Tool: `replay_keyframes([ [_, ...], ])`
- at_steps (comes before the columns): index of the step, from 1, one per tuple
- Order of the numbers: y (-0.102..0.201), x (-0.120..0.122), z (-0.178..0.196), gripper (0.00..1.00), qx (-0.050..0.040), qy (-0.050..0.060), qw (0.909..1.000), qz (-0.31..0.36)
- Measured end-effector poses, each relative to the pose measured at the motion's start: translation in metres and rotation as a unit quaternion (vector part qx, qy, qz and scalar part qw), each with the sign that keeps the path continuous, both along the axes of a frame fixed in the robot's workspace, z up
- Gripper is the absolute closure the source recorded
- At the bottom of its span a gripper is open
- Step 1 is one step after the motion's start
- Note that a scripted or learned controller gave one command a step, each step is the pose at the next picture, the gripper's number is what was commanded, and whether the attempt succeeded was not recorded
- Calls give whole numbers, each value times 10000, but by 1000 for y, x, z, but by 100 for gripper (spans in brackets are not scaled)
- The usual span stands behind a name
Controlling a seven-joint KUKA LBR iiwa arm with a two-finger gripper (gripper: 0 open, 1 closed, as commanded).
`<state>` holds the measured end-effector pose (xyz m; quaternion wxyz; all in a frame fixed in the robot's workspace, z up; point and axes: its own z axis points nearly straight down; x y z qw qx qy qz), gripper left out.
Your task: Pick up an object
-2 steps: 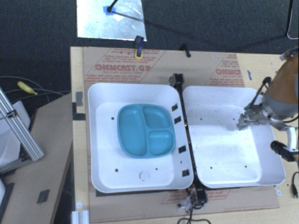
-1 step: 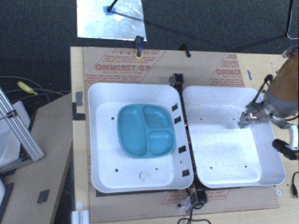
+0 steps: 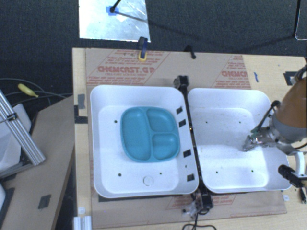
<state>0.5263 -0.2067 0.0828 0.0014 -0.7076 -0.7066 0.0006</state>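
Observation:
A blue divided plate (image 3: 148,133) lies flat in the left white bin (image 3: 103,128), near its middle. Close to that bin's front wall lies a small clear disc (image 3: 148,180). My gripper (image 3: 250,144) hangs low over the right side of the right white bin (image 3: 225,104), its metal tip pointing left and down toward the bin floor. Nothing shows at the tip. The arm's orange band (image 3: 292,107) sits above it at the frame's right edge.
Both bins rest on a cardboard-covered bench (image 3: 129,68), joined by a black clamp strip (image 3: 188,128) between them. A shiny metal sheet (image 3: 114,13) lies behind the bench. Aluminium framing (image 3: 19,138) stands at the far left.

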Motion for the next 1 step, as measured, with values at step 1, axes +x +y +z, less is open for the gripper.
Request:
replay_keyframes([
  [1,97,0,1,100,16,-11,10000,65],
])
